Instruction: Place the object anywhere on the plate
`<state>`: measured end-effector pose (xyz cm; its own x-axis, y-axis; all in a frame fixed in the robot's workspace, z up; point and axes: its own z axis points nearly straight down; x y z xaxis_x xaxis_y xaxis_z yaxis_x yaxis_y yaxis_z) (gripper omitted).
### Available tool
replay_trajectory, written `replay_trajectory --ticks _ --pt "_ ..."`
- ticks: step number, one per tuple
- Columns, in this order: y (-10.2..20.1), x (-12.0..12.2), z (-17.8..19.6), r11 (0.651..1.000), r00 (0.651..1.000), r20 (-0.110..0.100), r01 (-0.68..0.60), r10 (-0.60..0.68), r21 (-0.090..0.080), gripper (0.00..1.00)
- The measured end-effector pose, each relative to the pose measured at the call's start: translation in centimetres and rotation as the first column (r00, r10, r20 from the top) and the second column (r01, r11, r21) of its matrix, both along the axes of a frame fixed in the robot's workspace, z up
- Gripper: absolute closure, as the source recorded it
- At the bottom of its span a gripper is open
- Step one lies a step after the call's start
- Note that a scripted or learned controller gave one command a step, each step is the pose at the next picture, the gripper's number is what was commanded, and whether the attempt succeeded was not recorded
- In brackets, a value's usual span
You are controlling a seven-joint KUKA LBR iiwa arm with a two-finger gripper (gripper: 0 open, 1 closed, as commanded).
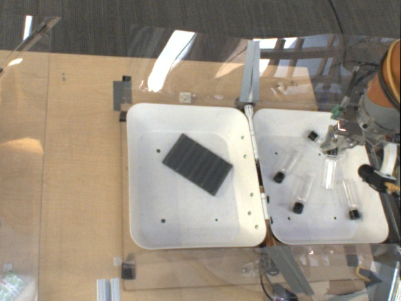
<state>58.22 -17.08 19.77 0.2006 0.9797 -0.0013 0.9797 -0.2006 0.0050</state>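
A dark grey ridged plate (198,163) lies flat and turned at an angle in the left bin (150,231). Several clear vials with black caps lie in the right bin (326,236), among them one (285,167) at the left, one (302,194) lower down and one (349,198) at the right. My gripper (334,145) hangs over the right bin's upper right part. Just below its tip is a clear vial (329,173), standing nearly upright in the picture. Whether that vial is gripped cannot be made out.
A small black cap (311,135) lies left of the gripper. A raised divider (257,168) separates the two bins. The arm's orange band (383,83) and wrist cover the right bin's far right corner. Wooden bench surrounds the bins.
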Motion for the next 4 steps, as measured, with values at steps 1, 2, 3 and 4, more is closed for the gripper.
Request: replay_trajectory --ticks 1,2,3,4 --pt "1.1 1.0 -5.4 0.995 0.995 -0.002 -0.104 0.104 0.002 1.0" --pt "4.5 3.6 -11.0 0.979 0.979 0.003 -0.202 0.202 0.0 1.0" --pt "15.7 3.0 -1.1 0.985 0.985 0.003 -0.174 0.174 0.002 1.0" --pt "20.3 1.1 -1.3 0.974 0.974 -0.001 -0.228 0.228 0.002 1.0"
